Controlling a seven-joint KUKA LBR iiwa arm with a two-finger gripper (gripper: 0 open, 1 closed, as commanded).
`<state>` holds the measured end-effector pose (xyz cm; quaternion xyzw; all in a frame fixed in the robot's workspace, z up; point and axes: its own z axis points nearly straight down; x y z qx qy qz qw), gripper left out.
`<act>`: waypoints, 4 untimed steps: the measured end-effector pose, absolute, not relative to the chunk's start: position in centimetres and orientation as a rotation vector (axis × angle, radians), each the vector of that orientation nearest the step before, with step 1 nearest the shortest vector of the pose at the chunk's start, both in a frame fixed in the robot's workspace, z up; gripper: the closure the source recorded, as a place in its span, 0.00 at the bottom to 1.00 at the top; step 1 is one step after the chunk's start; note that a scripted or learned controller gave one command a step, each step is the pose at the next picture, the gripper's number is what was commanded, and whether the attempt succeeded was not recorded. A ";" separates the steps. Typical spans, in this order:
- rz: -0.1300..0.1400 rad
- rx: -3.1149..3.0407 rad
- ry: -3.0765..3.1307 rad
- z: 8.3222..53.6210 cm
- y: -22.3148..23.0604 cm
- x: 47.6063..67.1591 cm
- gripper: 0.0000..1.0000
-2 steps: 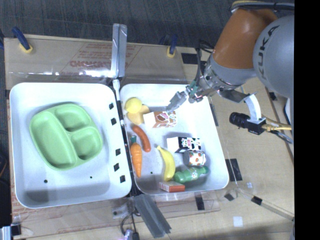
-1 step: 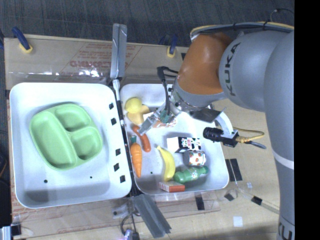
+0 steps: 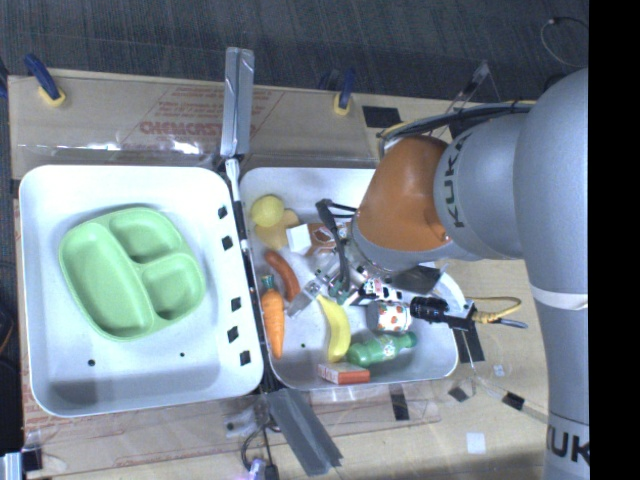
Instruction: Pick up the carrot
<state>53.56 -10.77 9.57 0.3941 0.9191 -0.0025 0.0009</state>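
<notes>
Carrot (image 3: 273, 320) lies (untouched) beside the banana (image 3: 336, 329).

Arm (image 3: 545, 188): thick grey cylinder segments, smooth and matte.
Band (image 3: 405, 198): rounded orange ring above the wrist, glossy.
Lettering: dark "KUKA" letters on the grey shell, more near the bottom edge.
Pincer (image 3: 335, 273): dark metal parts with thin black cables looping around the wrist.

Orange carrot (image 3: 273, 322), yellow banana (image 3: 336, 330), green divided plate (image 3: 132, 268), white bins (image 3: 60, 193).
</notes>
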 end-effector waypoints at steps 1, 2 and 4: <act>0.000 1.167 2.916 19.3 -2.7 57.5 0.00; -0.001 0.989 2.983 19.2 -2.6 51.7 0.00; 0.000 0.778 3.041 30.6 4.8 47.8 0.00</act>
